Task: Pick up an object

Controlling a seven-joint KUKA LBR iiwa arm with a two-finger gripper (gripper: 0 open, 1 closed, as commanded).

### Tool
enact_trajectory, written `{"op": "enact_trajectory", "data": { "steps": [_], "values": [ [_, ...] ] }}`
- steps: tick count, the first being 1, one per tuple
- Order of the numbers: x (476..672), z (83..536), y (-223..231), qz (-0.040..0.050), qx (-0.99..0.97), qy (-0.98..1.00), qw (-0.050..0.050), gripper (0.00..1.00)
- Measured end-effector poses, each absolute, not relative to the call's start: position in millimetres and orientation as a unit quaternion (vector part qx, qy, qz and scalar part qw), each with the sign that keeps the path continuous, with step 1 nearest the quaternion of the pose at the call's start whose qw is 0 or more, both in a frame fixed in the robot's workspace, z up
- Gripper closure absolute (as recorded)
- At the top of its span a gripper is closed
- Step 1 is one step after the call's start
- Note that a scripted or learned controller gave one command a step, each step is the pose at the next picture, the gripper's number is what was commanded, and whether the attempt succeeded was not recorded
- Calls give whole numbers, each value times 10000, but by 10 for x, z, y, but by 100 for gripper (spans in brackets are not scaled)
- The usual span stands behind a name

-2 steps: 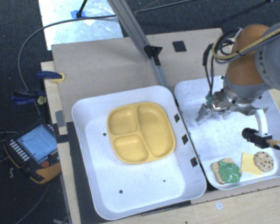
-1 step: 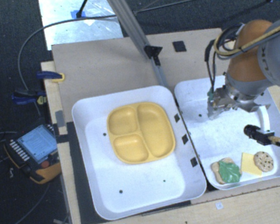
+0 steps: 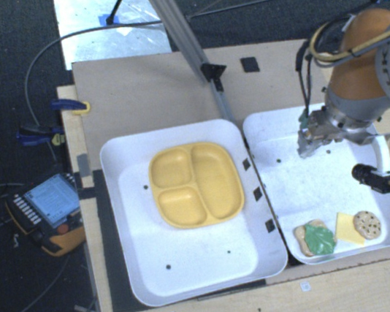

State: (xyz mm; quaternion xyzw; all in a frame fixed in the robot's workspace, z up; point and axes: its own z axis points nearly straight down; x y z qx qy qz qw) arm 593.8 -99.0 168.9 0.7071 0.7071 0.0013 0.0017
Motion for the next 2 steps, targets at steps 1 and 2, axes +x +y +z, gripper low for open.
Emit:
{"op": "enact_trajectory", "data": {
  "steps": [1,2],
  "values": [
    [5962,2130,-965,20,7054,7088,25,100],
    [5976,2532,-966,19,7050,7092,25,100]
  ]
}}
